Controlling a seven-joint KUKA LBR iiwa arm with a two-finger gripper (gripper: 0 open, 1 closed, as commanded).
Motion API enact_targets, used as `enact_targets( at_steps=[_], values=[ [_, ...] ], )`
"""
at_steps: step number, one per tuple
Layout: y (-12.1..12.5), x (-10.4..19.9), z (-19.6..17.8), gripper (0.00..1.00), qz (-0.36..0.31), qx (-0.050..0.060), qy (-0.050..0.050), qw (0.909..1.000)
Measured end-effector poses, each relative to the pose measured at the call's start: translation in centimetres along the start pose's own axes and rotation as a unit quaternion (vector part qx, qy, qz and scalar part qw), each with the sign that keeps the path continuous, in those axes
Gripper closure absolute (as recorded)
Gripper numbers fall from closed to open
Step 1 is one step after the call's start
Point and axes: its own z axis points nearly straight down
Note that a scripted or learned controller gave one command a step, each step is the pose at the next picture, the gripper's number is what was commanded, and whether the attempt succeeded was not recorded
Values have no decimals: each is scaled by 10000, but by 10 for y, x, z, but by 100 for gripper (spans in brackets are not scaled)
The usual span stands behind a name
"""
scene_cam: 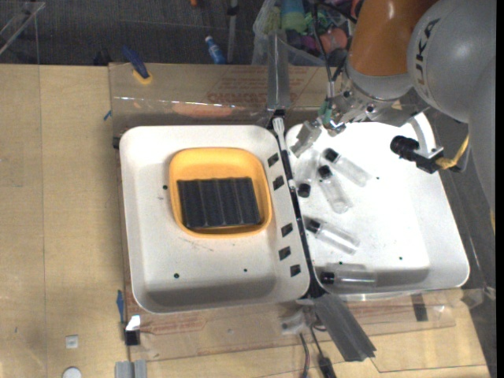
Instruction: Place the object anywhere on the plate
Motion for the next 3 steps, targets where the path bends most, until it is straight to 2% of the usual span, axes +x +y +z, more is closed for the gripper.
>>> enact_targets(
  at_steps=[1, 2, 3],
  values=[
    [2, 1, -11, 100, -14, -19, -21, 10000],
    [-1, 0, 30, 100, -1350, 18, 23, 9908],
    [-1, 0, 30, 0, -1348, 15, 23, 9909]
  ],
)
